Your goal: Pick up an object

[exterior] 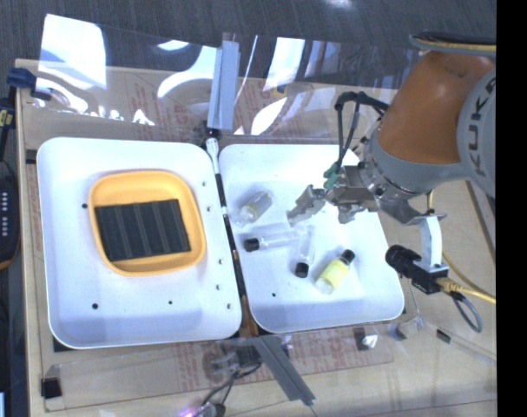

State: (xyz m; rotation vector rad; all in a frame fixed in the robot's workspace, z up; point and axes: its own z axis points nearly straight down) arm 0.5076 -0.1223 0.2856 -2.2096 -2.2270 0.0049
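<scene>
white plastic made up both bins on my bench. the left bin (63, 307) held a yellow tray (145, 222) with a dark ribbed insert (143, 230) lying flat inside it, and the tray sat a little above the middle of that bin.

the right bin (376, 307) held the small things i was after. a clear vial with a pale cap (254, 205) lay tilted near the bin's left wall, toward the far side. below it, a clear tube with a black cap (270, 241) lay almost level, its black end pointing at the divider between the bins. just beside that, a second clear tube (305, 254) lay nearly upright in my view with its black cap at the near end. a small yellow bottle with a black cap (335, 270) lay tilted to the right of that tube, close to it but apart, its cap pointing away and to the right.

the gripper (308, 202) reached in from the right, over the middle of the right bin, above and just right of the two clear tubes. i could see grey metal parts at its tip, but i could not tell whether the fingers were apart or together, and i saw nothing between them. the grey arm with its orange band (437, 102) filled the upper right of my view, with black cables looping near the wrist.
</scene>
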